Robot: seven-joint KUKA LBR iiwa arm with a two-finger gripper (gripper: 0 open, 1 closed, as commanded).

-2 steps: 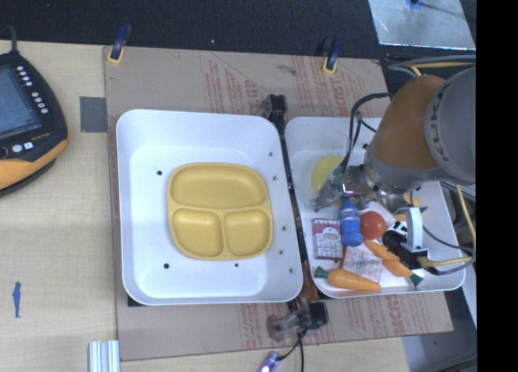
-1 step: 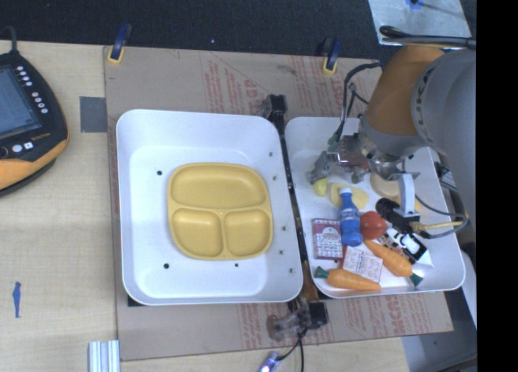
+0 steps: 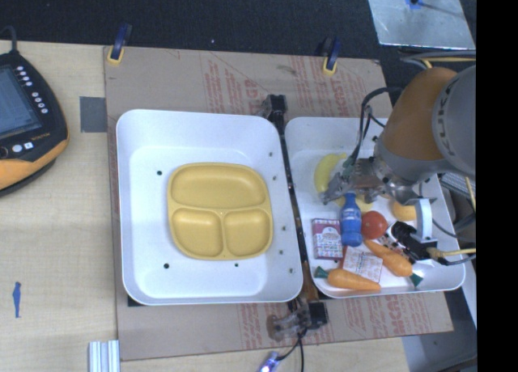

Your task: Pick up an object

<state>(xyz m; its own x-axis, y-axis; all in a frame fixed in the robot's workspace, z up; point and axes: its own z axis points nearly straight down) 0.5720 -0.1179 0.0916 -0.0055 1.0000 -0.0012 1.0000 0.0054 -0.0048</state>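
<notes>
Objects for picking lie crowded in the right bin (image 3: 301,200). Nearest the camera, along that bin's front edge, an orange carrot (image 3: 353,280) lies on its side, with a small printed card (image 3: 362,264) just behind it and a second carrot (image 3: 389,257) slanting to the right. A red-and-white packet (image 3: 327,239) sits to the left of these, near the bin's inner wall. A blue bottle (image 3: 350,221) stands in the middle, with a red tomato-like ball (image 3: 374,224) just beside it on the right. A yellow lemon-shaped piece (image 3: 327,171) rests farther back. The tool (image 3: 346,182) hangs low over this clutter between the lemon and the bottle; whether it is spread or pressed together cannot be told, and nothing is plainly seen in it. The left bin (image 3: 129,200) holds a yellow divided tray (image 3: 220,209). At the table's (image 3: 48,265) far left lies a pendant (image 3: 24,128) with an orange rim.
</notes>
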